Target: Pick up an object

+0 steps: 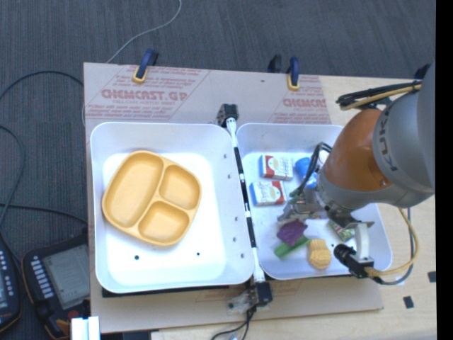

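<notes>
I can read "CHEMCAST GP" printed in red on the brown board [177, 91] under the bins, once at the upper left and part of it again at the upper right, and part of the letters "KU" on the grey arm [403, 147]. The two small red-and-white cartons [274, 167] in the right bin [386, 243] carry print too small for me to read. The board sits on dark grey carpet, held by two clamps [146, 62] at its far edge, with cables trailing off to the left and a pendant-like device [60, 275] at the lower left. The left bin [113, 275] holds a yellow divided tray [151, 197]. In the right bin I see a blue object [303, 167], a purple piece [291, 230] beside a green one [290, 247], and a yellow corn-like toy [319, 253] near the front wall. The gripper [306, 205] hangs low over the purple piece — whether its jaws are wide or closed I cannot tell.
</notes>
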